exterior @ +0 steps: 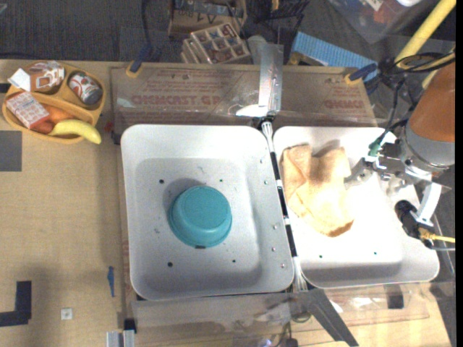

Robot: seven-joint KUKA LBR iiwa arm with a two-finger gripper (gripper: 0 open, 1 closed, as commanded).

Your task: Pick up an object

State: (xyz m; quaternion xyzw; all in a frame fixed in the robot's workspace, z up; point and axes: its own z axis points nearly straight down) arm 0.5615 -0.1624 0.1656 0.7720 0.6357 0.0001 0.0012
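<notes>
Two bins on the bench: the tool hangs over the right bin, touching the tan cloth's edge just left of it. A teal bowl sits farther left in the left bin.

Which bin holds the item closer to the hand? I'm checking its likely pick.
The right bin: its tan cloth lies beside the hand; the teal bowl sits in the left bin.

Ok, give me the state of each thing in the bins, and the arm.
Bowl: upside down, in the left bin, alone.
Cloth: crumpled, in the right bin, near its left wall.
Gripper: over the right bin, right of the cloth, holding nothing that I can see.
</notes>
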